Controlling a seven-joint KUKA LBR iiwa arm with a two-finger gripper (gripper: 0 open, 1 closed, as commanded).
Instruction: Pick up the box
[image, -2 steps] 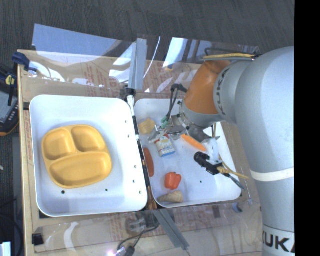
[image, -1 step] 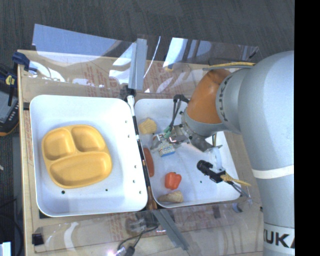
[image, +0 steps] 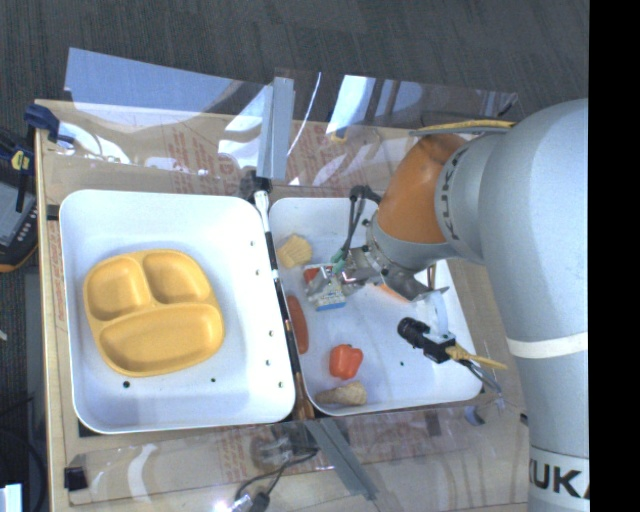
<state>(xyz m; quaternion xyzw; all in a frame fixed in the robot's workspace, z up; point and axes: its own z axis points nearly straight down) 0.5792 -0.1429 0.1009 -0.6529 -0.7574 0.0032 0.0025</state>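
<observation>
A dark grey carpeted floor surrounds the tan bench, whose top carries reddish print and glossy reflections along its far edge. The grey arm comes in from the right, its orange band above the right bin. The left bin holds a yellow three-part tray.

The gripper hangs low over the middle of the right bin. Whether it is clenched or released cannot be told. The box is directly at its tip, towards the bin's left half. It is small and grey-white with green and red marks, too small to read.

A pale yellow block lies behind the box. A long red piece lies against the left wall. A red pepper and a tan lump lie near the front.
</observation>
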